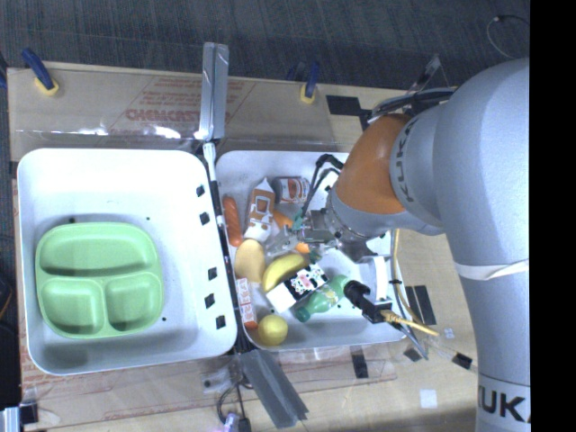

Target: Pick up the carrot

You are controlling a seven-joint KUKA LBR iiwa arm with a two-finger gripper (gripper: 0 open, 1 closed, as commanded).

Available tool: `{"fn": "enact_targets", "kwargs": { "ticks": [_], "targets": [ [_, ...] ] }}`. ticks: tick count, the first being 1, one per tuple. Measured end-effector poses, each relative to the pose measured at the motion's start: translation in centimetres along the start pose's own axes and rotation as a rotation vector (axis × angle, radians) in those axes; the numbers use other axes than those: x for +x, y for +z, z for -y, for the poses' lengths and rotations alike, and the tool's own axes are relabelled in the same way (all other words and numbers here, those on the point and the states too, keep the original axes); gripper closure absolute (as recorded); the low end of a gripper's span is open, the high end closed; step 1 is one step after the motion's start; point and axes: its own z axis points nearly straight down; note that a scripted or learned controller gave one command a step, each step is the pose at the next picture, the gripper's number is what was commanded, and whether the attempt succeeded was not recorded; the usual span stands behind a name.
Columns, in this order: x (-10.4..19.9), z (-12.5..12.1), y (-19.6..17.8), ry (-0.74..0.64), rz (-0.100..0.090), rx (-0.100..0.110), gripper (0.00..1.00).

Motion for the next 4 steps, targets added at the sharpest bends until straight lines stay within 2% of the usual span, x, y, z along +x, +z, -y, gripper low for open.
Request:
{"fn": "enact_targets", "kwargs": {
  "ticks": [1, 2, 3, 4],
  "targets": [
    [0.0, 0.0, -1.0, -0.003, 0.001, 0.001, 1.0],
    [8.1, -2.9, -13.4, 0.055, -0.001, 0.0, 1.0],
    [6.5, -5.9, -27.5, 0.082, 0.0, -0.001, 1.0],
    [6.0, -2.9, -17.2, 0.148, 0.0, 0.003, 1.0]
  ]
}}
